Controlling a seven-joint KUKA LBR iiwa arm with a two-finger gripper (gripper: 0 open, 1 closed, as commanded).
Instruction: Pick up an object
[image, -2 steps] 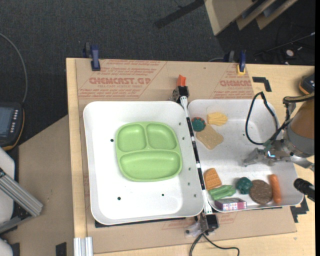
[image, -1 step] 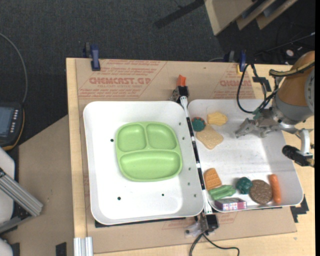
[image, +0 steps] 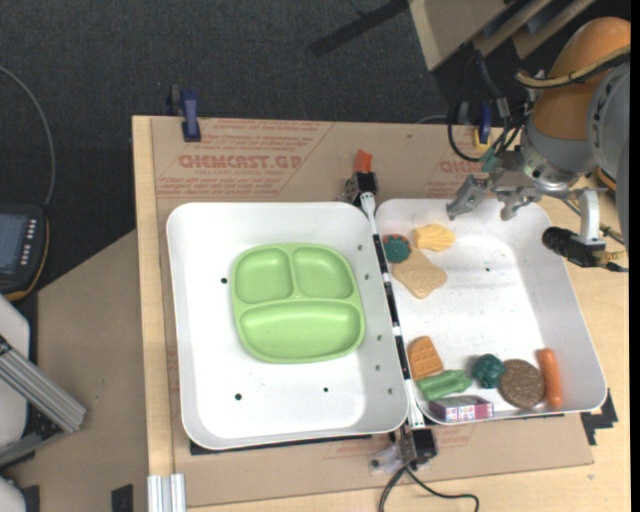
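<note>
The small yellow ridged toy food piece (image: 434, 237) lies in the far left part of the right white bin (image: 520, 290), its long side running left to right. The grey two-finger gripper (image: 490, 200) hangs just beyond it, to the right, not touching it. Its jaws are spread wide and hold nothing.

I see the pickable toys all lying in the right bin (image: 560, 300). Near its far left corner sit a yellow ridged piece (image: 434, 237), a small teal piece (image: 397, 247) and a tan slice (image: 418, 274). Along the near edge lie an orange waffle piece (image: 425, 355), a green pod (image: 443, 383), a teal lump (image: 488, 369), a brown round patty (image: 521, 383), an orange carrot-like stick (image: 549, 376) and a purple-and-white packet (image: 462, 408).
</note>
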